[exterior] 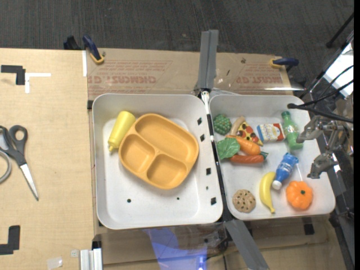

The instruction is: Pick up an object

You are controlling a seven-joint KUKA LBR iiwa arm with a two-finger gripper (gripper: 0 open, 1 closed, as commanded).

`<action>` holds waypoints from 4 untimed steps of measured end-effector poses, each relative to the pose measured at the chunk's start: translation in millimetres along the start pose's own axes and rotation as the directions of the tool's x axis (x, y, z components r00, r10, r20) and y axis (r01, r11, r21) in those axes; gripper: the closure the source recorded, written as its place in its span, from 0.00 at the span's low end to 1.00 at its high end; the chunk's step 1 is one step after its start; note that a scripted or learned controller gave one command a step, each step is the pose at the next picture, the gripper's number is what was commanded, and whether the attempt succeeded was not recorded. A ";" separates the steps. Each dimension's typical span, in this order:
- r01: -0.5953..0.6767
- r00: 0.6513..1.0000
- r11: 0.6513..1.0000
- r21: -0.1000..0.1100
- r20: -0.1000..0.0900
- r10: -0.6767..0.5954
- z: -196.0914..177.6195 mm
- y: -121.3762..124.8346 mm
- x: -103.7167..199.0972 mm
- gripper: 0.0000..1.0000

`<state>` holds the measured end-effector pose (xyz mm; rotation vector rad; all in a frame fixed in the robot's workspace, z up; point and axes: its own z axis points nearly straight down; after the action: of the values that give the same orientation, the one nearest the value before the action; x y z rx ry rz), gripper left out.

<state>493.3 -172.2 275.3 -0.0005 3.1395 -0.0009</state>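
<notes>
— Where is the gripper (pixel 316 148)?

— At the right edge of the right bin (pixel 264 99), about halfway along it. Nothing is visibly held in it; whether it stands wide or narrow, I cannot tell.

— And the things it could pick?

— All loose in that bin. A green bottle (pixel 291 131) stands near the far right corner, just beside the gripper. A blue bottle (pixel 284 170) lies tilted below it, and an orange pumpkin (pixel 299 196) sits in the near right corner. A banana (pixel 266 191) and a cookie (pixel 244 201) lie along the near edge.

— The left edge?

— A carrot (pixel 247 145), a pizza slice (pixel 245 131) and some green toy vegetables (pixel 221 123) cluster there.

— The other bin?

— The left bin (pixel 101 151) carries a yellow divided tray (pixel 159 157), with a yellow bottle (pixel 120 129) touching the tray's far left side. Scissors (pixel 19 156) lie on the bench, well apart from both bins.
</notes>
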 end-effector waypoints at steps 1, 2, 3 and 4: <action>-0.081 0.997 0.997 0.000 -0.001 0.081 140.6 30.8 -16.4 0.00; -0.172 0.985 0.985 0.000 0.000 0.172 182.7 71.7 -18.6 0.00; -0.168 0.986 0.986 0.000 0.004 0.168 172.3 72.4 -20.0 1.00; -0.169 0.986 0.986 0.000 0.003 0.169 172.3 72.4 -20.0 0.00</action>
<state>513.6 -99.9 103.0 0.2651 3.1247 -0.0007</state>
